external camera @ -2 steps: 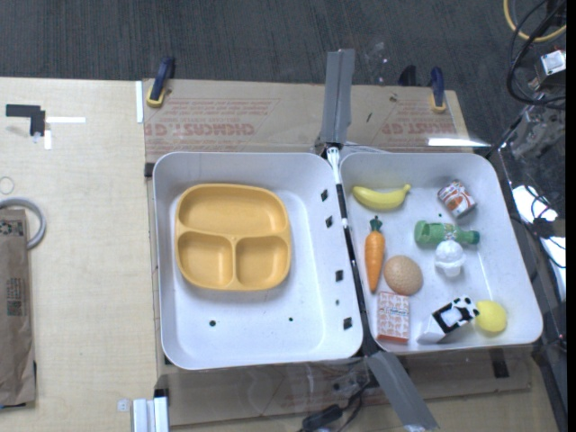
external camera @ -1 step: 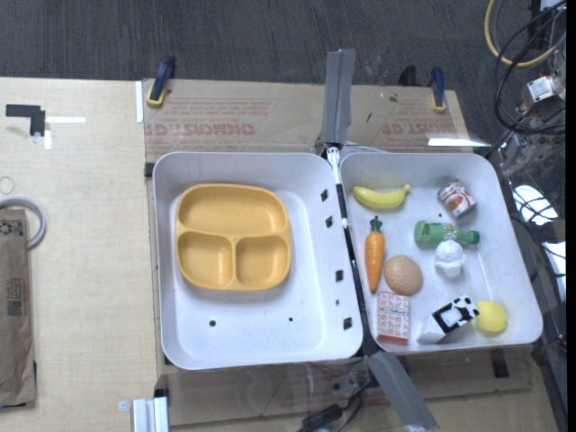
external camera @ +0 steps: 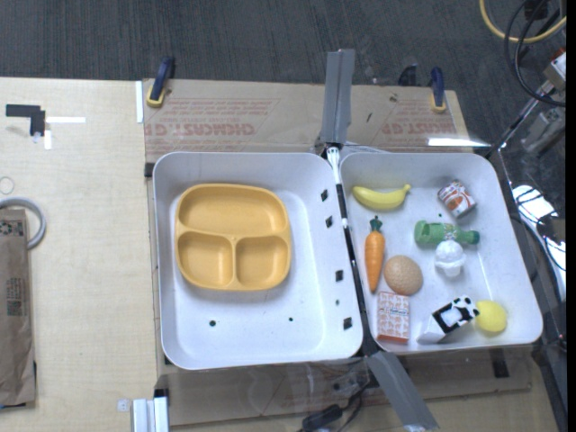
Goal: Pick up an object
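Note:
The right bin (external camera: 508, 241) holds several small objects. A yellow banana (external camera: 380, 196) lies at its back left, and a small red and white can (external camera: 456, 199) stands at the back right. An orange carrot (external camera: 373, 252) lies along the left wall beside a brown egg-shaped object (external camera: 403, 275). A green bottle (external camera: 443, 234) and a white object (external camera: 449, 256) sit in the middle. At the front are a red and white carton (external camera: 393, 319), a black and white toy (external camera: 454, 315) and a yellow lemon (external camera: 491, 317).
The left bin (external camera: 306, 322) bears a yellow three-compartment plate (external camera: 233, 237). A grey divider bar (external camera: 338, 97) runs between the bins at the back. Blue clamps (external camera: 162, 81) hold cardboard behind the bins. Cables (external camera: 526, 12) hang at the top right.

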